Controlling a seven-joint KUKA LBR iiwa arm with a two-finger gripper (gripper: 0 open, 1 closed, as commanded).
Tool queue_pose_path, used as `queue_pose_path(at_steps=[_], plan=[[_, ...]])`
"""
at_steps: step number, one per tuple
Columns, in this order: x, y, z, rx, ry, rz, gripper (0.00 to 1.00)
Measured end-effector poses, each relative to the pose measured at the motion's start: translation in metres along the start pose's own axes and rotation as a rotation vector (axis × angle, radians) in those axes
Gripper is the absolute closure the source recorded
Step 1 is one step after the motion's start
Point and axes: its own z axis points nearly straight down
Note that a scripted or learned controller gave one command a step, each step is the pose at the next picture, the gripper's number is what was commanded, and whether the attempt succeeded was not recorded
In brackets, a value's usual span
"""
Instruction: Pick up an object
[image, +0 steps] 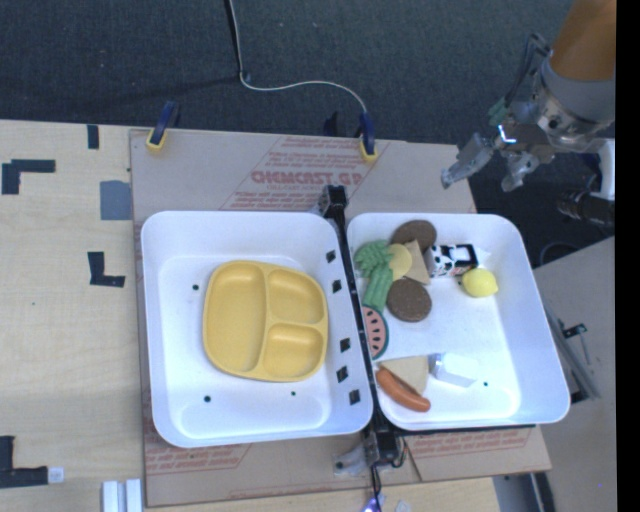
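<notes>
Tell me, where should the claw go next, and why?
Probably down and leftward toward the right white bin. The open claw hangs above the bench beyond the bin's far edge, holding nothing, while the small round yellow toy lemon sits apart from the other toys, likely easiest to grab.

Grey arm (580, 95) with orange band above wrist, beyond right bin's (535, 300) far corner; metallic two-finger gripper (492, 165), grey fingers (463, 166), small bright fittings.
</notes>
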Motion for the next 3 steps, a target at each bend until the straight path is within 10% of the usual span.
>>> queue_pose_path(at_steps=[2,3], plan=[[-0.017,-0.079,0.252,0.019,0.005,0.006,0.0],[-0.017,-0.077,0.238,0.015,0.003,0.004,1.0]])
